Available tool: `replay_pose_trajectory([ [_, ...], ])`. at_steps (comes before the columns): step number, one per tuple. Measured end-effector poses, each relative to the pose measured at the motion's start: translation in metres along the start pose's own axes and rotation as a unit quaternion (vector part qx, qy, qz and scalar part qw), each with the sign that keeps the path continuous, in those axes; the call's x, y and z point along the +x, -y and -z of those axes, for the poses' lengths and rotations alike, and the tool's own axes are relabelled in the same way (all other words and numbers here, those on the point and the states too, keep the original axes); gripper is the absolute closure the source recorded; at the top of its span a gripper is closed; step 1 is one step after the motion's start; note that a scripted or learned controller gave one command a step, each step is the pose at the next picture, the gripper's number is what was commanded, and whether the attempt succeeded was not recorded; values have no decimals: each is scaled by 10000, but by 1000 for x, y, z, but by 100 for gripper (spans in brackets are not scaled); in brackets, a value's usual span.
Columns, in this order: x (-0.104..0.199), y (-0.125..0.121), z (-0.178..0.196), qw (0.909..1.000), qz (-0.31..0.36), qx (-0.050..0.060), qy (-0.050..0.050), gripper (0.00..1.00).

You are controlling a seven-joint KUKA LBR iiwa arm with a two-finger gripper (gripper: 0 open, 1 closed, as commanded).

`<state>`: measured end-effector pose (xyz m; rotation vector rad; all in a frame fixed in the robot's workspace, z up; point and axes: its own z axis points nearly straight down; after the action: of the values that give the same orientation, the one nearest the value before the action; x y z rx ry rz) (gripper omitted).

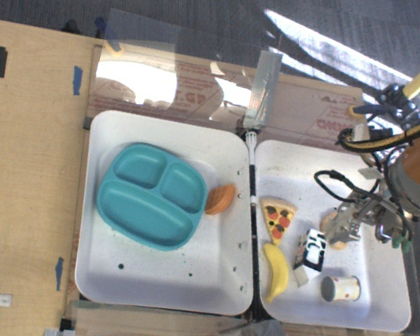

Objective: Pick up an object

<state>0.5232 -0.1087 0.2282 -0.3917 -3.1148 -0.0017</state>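
Two shallow white bins sit side by side before us. The left bin [121, 128] holds a smooth teal divided tray [153, 196] with three compartments, and a small orange rounded piece [221, 199] just beside its right edge. In the right bin [377, 311] we see a flat toy pizza slice [277, 218] with its tip pointing toward the near edge, a curved yellow banana [275, 271] whose long axis runs away from us, a black-and-white block [312, 250] and a small cream cylinder [341, 288] lying on its side. The gripper [346, 228] hangs over this bin near the block; we cannot tell its state.
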Motion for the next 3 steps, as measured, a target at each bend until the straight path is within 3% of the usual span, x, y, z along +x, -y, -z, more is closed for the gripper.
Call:
replay_pose_trajectory([
  [1,2,-70,147,9717,-2361,-29,67,100],
  [2,15,-26,-23,9247,-3806,22,-16,100],
  [3,37,-29,22,9982,-592,-5,47,100],
])
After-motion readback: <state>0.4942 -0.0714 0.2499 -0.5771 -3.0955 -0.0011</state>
